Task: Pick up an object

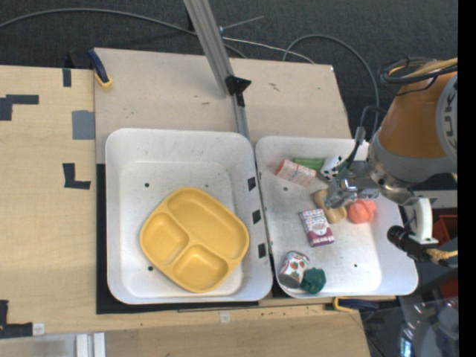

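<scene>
Arm: The big grey and orange arm (416, 136) reaches in from the right, over the right bin.
Claw: The claw (343, 188) hangs low in the right bin (372, 274), by its far right part. It is too small and dark to tell how far open it is, or if it has hold of a thing.
Things by the claw: A tan lump (332, 208) sits right under it. An orange ball (362, 211) is just beside it, on the right.
Other things in the right bin: A small box (297, 172) and a green stick (308, 161) lie near the far wall. A pink pack (316, 227) is in the middle. A round cup (294, 268) and a green blob (314, 280) touch at the near edge.
Left bin: The left bin (126, 162) holds a yellow tray (195, 238) with three parts.
</scene>
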You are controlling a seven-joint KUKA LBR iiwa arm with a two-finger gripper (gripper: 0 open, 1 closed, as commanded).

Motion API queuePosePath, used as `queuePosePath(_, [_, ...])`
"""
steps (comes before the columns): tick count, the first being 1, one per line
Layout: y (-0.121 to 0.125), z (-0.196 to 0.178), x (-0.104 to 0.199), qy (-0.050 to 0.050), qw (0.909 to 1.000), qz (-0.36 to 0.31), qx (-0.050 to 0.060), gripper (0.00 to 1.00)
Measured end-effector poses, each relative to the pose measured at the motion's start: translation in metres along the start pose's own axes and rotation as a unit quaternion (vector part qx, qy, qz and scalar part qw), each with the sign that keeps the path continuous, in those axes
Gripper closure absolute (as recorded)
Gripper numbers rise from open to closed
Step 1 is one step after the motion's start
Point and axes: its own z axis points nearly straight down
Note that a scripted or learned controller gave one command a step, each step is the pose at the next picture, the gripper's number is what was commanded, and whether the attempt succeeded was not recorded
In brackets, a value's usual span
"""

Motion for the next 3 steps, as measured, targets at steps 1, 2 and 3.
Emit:
queuePosePath(1, [0.001, -0.046, 0.0, 0.0, 1.0, 0.0, 0.001, 1.0])
queuePosePath(2, [-0.004, -0.042, 0.057, 0.001, 1.0, -0.002, 0.004, 1.0])
queuePosePath(3, [-0.003, -0.02, 0.11, 0.001, 1.0, -0.002, 0.005, 1.0])
